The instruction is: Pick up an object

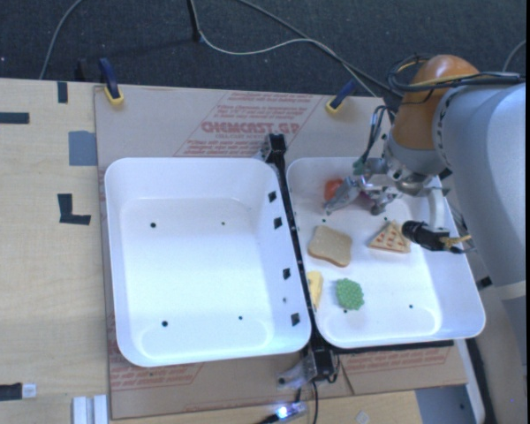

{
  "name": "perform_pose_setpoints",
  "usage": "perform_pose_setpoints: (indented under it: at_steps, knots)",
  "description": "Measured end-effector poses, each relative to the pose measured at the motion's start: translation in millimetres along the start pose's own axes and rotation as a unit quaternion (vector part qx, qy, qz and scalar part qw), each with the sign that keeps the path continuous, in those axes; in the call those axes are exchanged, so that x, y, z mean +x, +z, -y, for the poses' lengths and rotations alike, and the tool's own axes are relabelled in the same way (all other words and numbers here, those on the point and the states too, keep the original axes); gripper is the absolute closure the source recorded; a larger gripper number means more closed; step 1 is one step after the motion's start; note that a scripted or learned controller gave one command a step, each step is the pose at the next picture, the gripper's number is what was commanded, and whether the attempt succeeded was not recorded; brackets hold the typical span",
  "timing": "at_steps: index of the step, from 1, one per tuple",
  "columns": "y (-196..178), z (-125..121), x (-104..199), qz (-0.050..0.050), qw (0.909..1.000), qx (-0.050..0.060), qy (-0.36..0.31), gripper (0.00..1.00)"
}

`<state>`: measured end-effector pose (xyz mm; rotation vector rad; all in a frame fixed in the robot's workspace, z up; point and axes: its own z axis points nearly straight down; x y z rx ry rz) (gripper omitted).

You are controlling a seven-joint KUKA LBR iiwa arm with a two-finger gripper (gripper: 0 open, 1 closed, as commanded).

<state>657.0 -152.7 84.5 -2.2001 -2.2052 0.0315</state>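
Note:
My gripper hangs low over the back of the right bin, its fingers spread apart and open. A small red piece lies just left of the fingers, partly hidden by them. A slice of toy bread rests in the middle of that bin. A pizza wedge lies to its right. A green broccoli-like piece sits nearer the front. A yellow piece leans at the bin's left wall. Nothing shows between the fingers.
The left bin stands beside the right one, with a black divider clip line between them. Cables run across the dark floor behind the bench. The arm's grey body covers the right bin's right side.

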Motion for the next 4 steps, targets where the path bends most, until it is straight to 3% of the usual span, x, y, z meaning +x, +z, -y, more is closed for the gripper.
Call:
perform_pose_setpoints:
  at_steps: [1, 2, 3, 4]
  knots:
    - [-0.9, -2.2, 13.1, -0.001, 1.0, -0.005, 0.0, 0.0]
    - [2.1, 126.6, -1.3, 0.003, 0.9999, -0.016, 0.003, 0.0]
    - [2.8, 171.6, -23.5, 0.004, 0.9998, -0.022, 0.003, 0.0]
    - [1.5, 96.6, -2.9, 0.004, 0.9998, -0.019, -0.001, 0.0]
